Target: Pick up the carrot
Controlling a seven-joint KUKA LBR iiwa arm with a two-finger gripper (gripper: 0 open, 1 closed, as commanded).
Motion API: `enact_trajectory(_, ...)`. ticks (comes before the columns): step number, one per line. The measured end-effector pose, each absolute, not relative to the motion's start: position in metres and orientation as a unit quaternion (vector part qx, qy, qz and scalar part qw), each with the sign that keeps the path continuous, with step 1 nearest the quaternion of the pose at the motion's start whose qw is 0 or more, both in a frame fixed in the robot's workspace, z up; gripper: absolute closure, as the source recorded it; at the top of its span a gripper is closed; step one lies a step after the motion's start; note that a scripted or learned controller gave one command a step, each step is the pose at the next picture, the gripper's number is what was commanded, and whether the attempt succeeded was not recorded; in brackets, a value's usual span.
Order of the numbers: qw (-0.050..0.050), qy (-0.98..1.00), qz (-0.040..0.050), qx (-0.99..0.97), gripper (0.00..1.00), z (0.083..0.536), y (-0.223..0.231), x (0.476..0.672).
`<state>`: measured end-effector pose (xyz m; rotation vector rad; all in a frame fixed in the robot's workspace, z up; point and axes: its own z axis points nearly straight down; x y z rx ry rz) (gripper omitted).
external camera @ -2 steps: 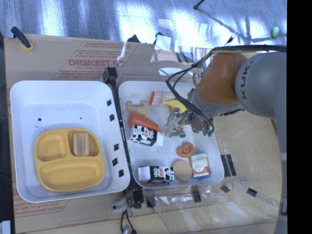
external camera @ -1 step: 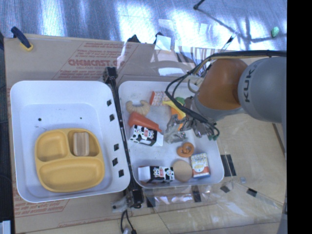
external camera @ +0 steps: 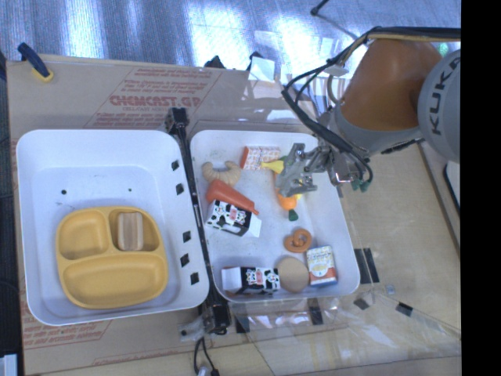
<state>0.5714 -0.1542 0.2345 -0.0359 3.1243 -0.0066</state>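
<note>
Orange plastic carrot (external camera: 231,195), light, stiff, slippery, lying at nine o'clock of pincer (external camera: 293,185); pincer state unclear; mid-body grasp looking best.

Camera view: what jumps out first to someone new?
The grey arm with its orange band, reaching in from the right, its hand low over the right bin just above a small orange piece. Then that bin's clutter: a carrot on a cow-print carton at its left. In the left bin, a yellow divided plate stands out.
</note>
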Motion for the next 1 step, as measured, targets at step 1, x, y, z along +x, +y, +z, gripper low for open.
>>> enact_trajectory(1, 0.000, 0.988, 0.0003, 0.155, 1.00, 0.2308, -0.0970, 0.5521)
